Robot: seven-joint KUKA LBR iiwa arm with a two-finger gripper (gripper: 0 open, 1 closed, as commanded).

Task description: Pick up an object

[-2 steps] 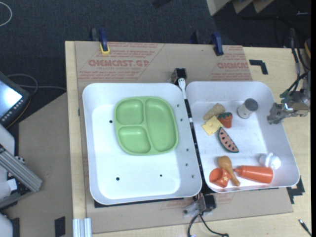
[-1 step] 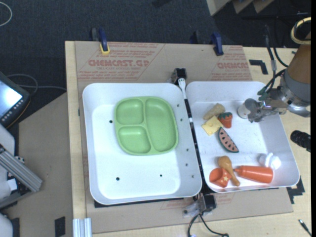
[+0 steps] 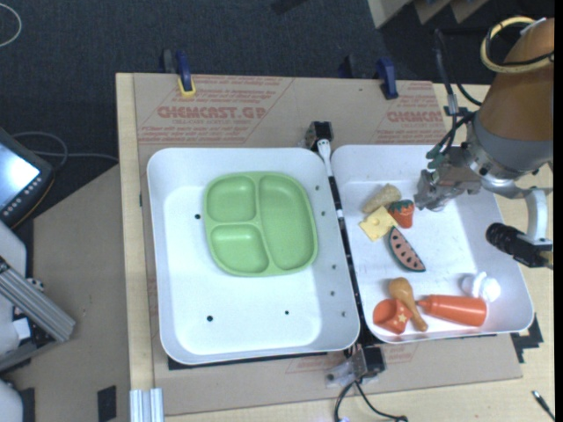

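A grey and orange robot arm (image 3: 519,86) reaches in from the right over a workbench topped with a brown board (image 3: 132,236) printed with red lettering and held at its far edge by two blue clamps (image 3: 185,73). Its gripper (image 3: 433,193) hangs low over the far part of the right white bin (image 3: 510,319), just beside a strawberry (image 3: 403,213); whether anything is pinched there cannot be told from this angle. The toy food lies loose in that bin: a pale piece (image 3: 385,196), a yellow cheese wedge (image 3: 376,225), a watermelon slice (image 3: 406,250), a chicken drumstick (image 3: 406,299), a red tomato-like piece (image 3: 387,315), an orange carrot (image 3: 456,309) and a small white item (image 3: 482,285). The left white bin (image 3: 176,323) holds a green divided plate (image 3: 260,223). Dark carpet (image 3: 88,25) surrounds the bench, with cables and metal framing at the left edge
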